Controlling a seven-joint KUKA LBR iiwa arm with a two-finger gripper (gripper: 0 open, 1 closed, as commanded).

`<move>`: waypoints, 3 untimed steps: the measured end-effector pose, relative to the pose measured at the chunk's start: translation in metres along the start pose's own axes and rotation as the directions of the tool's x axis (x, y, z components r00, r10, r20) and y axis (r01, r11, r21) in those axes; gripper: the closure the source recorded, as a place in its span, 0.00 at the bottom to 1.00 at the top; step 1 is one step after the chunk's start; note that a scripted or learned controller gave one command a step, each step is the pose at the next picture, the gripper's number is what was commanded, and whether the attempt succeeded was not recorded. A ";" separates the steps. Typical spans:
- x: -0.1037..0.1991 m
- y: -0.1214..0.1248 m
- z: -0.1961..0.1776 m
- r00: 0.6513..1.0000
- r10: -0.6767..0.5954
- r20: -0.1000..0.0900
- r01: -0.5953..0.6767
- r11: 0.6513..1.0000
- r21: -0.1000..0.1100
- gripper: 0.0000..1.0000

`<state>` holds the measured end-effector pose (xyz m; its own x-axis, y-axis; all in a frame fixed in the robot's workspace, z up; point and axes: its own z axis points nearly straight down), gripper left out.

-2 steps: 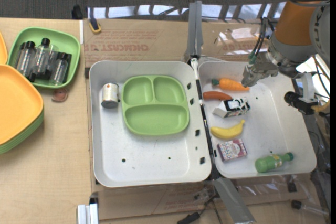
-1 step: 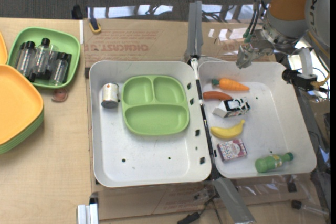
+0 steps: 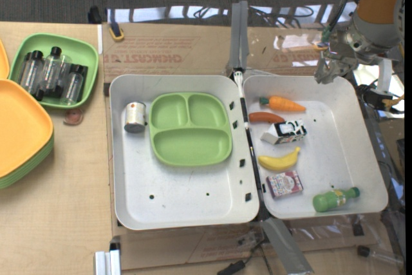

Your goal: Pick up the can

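The can [image 3: 134,117], a small silver one, is lying in the left bin [image 3: 187,209], close to that bin's left wall and touching or nearly touching the left edge of the green divided plate [image 3: 190,128]. The plate is taking up most of the upper middle of the left bin, so it is sitting between the can and the right bin [image 3: 335,106].

The gripper [image 3: 327,71] is hanging at the upper right, over the far rim of the right bin, well apart from the can. Whether its fingers are spread or closed I cannot tell, as they are showing dark and small against the clutter behind; nothing is visibly sitting between them. The arm [image 3: 380,3], with its orange band, is reaching in from the upper right corner.

In the right bin, a carrot [image 3: 286,104] is lying near the top, with a red-brown sausage-shaped thing [image 3: 265,117] just below it. A black and white toy vehicle [image 3: 284,132] is resting near the middle, a banana [image 3: 279,160] below that, a small pink carton [image 3: 284,184] beneath the banana, and a green bottle [image 3: 334,199] lying on its side near the front right corner.

Outside the bins, on the wooden bench at the left, a green tray [image 3: 85,55] is holding several small dark-capped bottles [image 3: 51,74], and a stack of orange plates [image 3: 22,138] is sitting at the left edge
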<state>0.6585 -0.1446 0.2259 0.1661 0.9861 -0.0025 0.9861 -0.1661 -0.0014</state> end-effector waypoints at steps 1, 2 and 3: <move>0.034 -0.055 -0.021 0.986 -0.169 -0.001 0.169 0.986 0.001 1.00; 0.085 -0.014 -0.027 0.960 -0.281 0.000 0.281 0.960 -0.001 1.00; -0.007 0.000 -0.037 0.993 -0.114 0.000 0.114 0.993 -0.001 1.00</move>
<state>0.6579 -0.1517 0.2626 0.0523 0.9986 -0.0022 0.9986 -0.0523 -0.0005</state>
